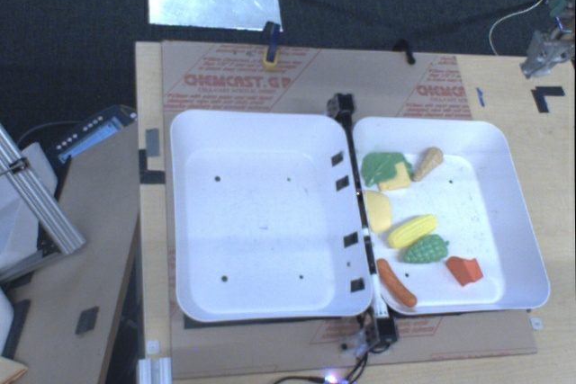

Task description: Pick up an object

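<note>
I am looking down on two white bins side by side on the desk; the left bin has nothing for me to take, while the right bin is holding all the candidates, which I am reading as toy foods of moulded plastic.

Near its back edge a green leafy piece is touching a yellow wedge, with a tan cone-like piece just beside them; a pale yellow round piece is sitting against the dividing wall; a corn cob is lying touching a green bumpy piece; a red-orange sausage or carrot shape is lying near the front corner; a red block is lying apart from the rest.

I am judging all of them light, stiff and somewhat slick, likely to squirt out if pinched off-centre; the red block is looking easiest, since it is free on every side, and I would be closing across its narrow width; the corn cob would want a pinch across its middle, though its green neighbour is crowding one side.

As for the end effector, I cannot tell its state from here.
</note>
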